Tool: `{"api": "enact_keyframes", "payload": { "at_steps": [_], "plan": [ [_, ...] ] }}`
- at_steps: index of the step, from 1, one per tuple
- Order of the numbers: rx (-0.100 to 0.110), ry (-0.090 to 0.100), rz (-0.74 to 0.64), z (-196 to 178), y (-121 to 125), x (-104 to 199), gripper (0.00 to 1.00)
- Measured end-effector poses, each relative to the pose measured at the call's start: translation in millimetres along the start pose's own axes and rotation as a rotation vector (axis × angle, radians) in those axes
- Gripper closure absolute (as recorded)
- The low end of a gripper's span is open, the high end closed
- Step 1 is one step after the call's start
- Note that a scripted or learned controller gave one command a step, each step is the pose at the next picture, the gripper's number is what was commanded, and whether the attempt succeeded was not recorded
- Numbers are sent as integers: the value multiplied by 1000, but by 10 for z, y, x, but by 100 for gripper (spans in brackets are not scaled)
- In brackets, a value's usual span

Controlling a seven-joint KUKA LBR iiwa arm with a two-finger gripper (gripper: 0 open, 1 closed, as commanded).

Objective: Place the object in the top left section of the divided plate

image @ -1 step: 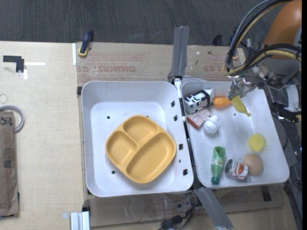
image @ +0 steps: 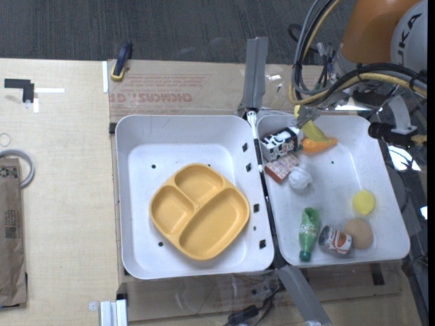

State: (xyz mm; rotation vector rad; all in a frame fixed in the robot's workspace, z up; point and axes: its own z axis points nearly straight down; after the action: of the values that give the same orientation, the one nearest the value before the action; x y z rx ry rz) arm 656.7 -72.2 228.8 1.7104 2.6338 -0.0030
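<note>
The arm [image: 380,19] is reaching in over the far right corner of the right bin [image: 380,250], and its jaws are hanging low near the bin's far edge, close above the orange carrot-like toy [image: 318,142]. Cables and the wrist are blocking them, so I cannot tell how they are set or whether anything is sitting between them.

The divided plate [image: 199,211] is lying in the middle of the left bin [image: 136,182], turned at a slant, all three sections bare. Which object is meant is not certain; the candidates are all lying in the right bin: the carrot toy and a black-and-white cow toy [image: 280,142] by the far left corner, a red packet [image: 280,168] and a white ball [image: 299,178] just beside them, a yellow ball [image: 363,202] toward the right edge, and a green bottle [image: 308,231], a small can [image: 334,240] and a tan egg shape [image: 359,232] along the near edge.

The step in hand looks like the pick. The far-corner things are crowding together, so a straight descent on the carrot toy, away from the cow toy and the bin wall, is probably safest. Because the plate is rotated, the drop should be aimed at the small section nearest the left bin's far left corner.
</note>
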Motion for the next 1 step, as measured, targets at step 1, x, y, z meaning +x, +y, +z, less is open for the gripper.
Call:
{"api": "enact_keyframes", "payload": {
  "at_steps": [1],
  "plan": [
    [0,0,-165,-590,374,762,100]
  ]
}}
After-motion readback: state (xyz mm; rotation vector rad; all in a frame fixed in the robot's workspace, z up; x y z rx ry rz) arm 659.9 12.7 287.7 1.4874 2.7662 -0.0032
